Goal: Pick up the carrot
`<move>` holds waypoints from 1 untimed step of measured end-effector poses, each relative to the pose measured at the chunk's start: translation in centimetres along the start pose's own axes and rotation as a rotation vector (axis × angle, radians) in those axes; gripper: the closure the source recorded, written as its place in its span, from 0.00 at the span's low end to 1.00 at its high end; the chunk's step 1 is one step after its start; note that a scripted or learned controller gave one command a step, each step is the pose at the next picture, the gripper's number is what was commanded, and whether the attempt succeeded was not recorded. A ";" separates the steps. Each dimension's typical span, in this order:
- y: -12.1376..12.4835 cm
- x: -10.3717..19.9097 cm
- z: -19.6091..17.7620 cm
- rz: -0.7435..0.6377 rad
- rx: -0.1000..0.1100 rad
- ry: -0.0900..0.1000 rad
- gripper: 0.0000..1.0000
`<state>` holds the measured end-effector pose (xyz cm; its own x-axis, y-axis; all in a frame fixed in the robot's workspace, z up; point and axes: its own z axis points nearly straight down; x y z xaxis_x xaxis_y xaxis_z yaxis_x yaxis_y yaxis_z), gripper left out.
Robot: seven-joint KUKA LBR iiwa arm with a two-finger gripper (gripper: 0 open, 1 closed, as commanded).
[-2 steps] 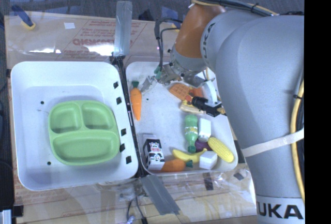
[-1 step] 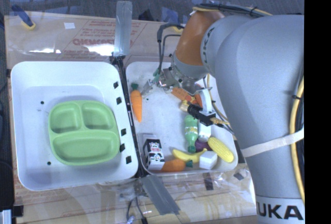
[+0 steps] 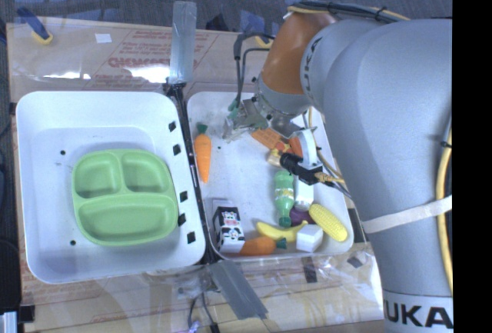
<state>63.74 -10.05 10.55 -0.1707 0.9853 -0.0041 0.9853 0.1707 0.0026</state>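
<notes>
The carrot [image 3: 202, 157], orange with a green top, lies lengthwise against the left wall of the right bin [image 3: 231, 185], its top pointing to the far side. My gripper [image 3: 237, 121] hangs over the far part of that bin, a short way right of and beyond the carrot's green end, apart from it. The orange-banded wrist [image 3: 288, 62] and the big grey arm [image 3: 384, 139] cover the bin's right side.
The left bin [image 3: 46, 139] holds a green divided plate [image 3: 123, 195]. In the right bin's near end lie a milk carton [image 3: 227, 228], a banana [image 3: 278, 231], a corn cob [image 3: 327, 221], a green bottle [image 3: 284, 193], a white cube [image 3: 309, 238] and an orange piece [image 3: 257, 246].
</notes>
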 end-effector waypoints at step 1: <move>-8.4 -2.3 1.5 -0.195 0.008 0.006 1.00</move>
<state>55.89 -13.73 9.07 -0.3582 0.9337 0.0023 0.9336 0.3582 -0.0052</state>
